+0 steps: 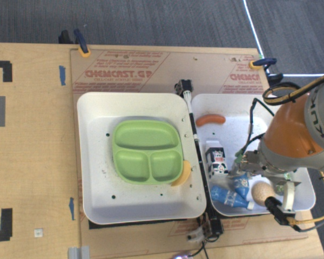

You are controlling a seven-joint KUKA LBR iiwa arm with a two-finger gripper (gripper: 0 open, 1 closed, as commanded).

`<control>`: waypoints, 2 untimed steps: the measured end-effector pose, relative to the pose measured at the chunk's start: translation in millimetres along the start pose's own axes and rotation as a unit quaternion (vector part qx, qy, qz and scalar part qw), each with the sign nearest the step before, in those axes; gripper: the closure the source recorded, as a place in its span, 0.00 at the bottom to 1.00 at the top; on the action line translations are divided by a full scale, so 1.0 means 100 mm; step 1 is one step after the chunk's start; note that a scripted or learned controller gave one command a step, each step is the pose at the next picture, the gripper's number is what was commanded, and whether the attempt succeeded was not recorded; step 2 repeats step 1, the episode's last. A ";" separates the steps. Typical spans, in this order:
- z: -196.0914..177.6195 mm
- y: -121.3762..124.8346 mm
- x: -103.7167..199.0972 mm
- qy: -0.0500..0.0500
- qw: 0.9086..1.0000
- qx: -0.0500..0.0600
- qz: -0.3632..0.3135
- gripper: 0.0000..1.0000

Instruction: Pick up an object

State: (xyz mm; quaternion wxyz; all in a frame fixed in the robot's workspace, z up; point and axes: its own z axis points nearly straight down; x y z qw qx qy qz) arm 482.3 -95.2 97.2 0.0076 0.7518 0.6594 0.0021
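Camera view: two bins [92, 144], one tray [147, 151].

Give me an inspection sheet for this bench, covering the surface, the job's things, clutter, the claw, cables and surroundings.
Surface: cardboard sheet on a wooden bench, bearing the left bin and the right bin.
Job's things: in the right bin, an orange sausage-shaped piece, a small black-and-white item, a blue packet and a tan ball.
Clutter: green divided plate in the left bin, a yellow piece at its edge.
Claw: over the right bin near the blue packet; finger state cannot be told.
Cables: black cables loop by the arm.
Surroundings: grey carpet, white floor line, clamps on the cardboard.
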 end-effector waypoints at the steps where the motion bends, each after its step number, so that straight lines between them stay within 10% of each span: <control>1: -1.05 -0.06 0.37 0.003 0.999 0.007 0.052 1.00; 2: -1.05 -0.06 0.37 0.003 0.999 0.007 0.052 1.00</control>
